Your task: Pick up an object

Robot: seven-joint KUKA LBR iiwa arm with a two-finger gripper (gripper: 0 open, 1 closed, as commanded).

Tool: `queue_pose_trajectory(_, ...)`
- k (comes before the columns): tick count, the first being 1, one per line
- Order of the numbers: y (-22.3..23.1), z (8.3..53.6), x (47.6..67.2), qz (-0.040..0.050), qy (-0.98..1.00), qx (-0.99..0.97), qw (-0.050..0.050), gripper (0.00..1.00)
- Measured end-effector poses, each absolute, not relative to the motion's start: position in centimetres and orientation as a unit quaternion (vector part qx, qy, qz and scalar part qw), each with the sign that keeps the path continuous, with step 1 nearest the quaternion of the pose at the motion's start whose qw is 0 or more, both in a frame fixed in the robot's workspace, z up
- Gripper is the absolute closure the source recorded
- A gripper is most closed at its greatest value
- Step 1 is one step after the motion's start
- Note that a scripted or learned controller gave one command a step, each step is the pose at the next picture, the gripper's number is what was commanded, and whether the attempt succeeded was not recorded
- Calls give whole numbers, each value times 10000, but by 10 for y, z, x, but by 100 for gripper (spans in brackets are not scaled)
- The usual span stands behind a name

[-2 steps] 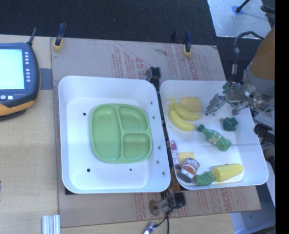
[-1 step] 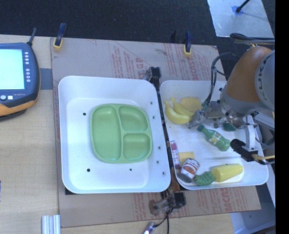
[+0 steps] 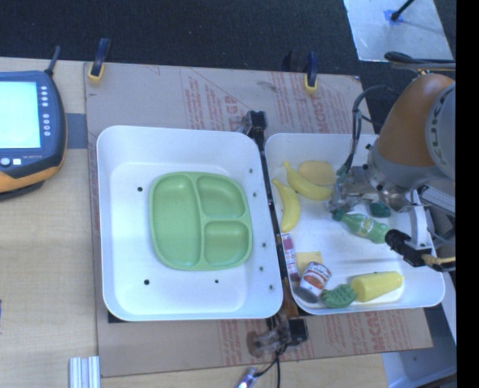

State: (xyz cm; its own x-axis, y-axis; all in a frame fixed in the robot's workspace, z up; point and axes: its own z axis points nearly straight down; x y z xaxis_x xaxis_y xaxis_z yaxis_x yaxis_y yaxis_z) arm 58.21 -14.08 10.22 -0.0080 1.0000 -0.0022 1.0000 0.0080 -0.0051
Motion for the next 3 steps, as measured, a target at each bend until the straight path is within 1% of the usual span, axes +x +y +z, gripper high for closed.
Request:
queue_pose_trajectory(1,-90,192,545,9,-7091,-7051,11,100)
queue_pose_trajectory(2,-49,220,615,6,-7085,-7058,13,100)
queue_pose_trajectory(3,-50,219,614,11,-7084,-7058,14,0)
